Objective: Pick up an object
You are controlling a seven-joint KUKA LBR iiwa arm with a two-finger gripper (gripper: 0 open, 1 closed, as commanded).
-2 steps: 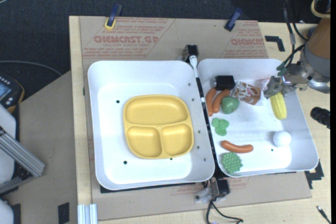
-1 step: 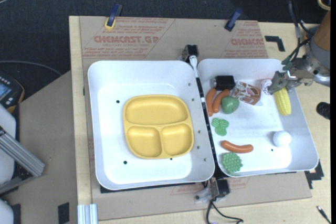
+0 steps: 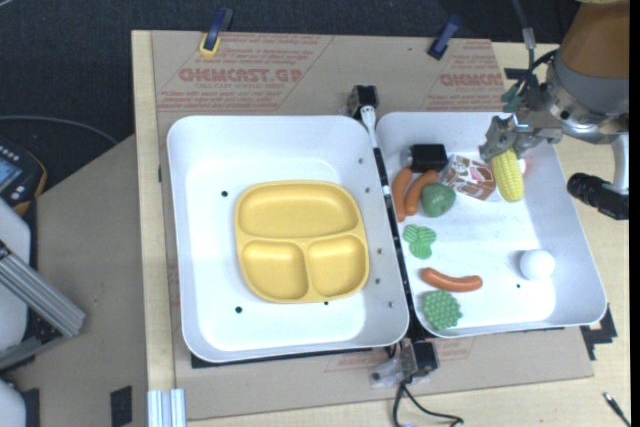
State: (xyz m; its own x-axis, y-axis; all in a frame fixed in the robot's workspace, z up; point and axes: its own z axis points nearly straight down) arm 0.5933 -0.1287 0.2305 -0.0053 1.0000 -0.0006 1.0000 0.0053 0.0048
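Corn (image 3: pixel 510 176) hangs upright at the right bin's (image 3: pixel 570 245) far edge, pinched at its top by the closed gripper (image 3: pixel 503 141), apparently lifted clear of the other toy food.

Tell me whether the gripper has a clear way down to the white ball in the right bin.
Probably yes: the white ball lies alone near the right bin's right wall, nothing over it, while the gripper hangs above the corn.

Grey arm (image 3: pixel 590 80), orange band, black cables, metal gripper (image 3: pixel 508 137)
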